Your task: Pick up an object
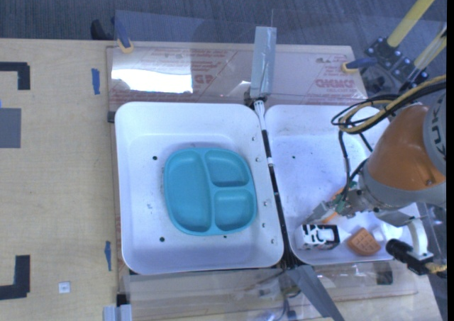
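Two white bins lie side by side on the worktop. The left bin holds a teal tray. The right bin is my landmark: the arm reaches over its right side, and the hand hangs low near its front edge. I cannot tell its state. A black-white object lies just in front of the hand; a tan waffle lies beside it, to the right. The first seems nearer.
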You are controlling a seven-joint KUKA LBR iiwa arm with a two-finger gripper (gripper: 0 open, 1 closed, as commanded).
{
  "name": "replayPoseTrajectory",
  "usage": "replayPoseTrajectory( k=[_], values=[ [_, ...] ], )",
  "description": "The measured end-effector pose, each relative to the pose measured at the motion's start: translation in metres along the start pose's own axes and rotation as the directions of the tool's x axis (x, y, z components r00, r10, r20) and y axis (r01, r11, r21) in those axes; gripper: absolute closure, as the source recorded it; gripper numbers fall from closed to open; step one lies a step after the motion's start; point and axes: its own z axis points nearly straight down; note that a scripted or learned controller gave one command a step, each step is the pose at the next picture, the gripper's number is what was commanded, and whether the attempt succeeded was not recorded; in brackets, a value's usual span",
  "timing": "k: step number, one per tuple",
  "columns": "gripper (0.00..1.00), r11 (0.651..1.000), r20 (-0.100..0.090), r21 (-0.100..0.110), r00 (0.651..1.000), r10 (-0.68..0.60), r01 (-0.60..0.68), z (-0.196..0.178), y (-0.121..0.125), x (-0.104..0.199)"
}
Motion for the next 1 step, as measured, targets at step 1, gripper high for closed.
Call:
replayPoseTrajectory(
  k=[1],
  values=[
    [1.00,1.000,0.003,-0.005,1.000,0.000,0.000,-0.0108,0.0017,-0.0013]
  ],
)
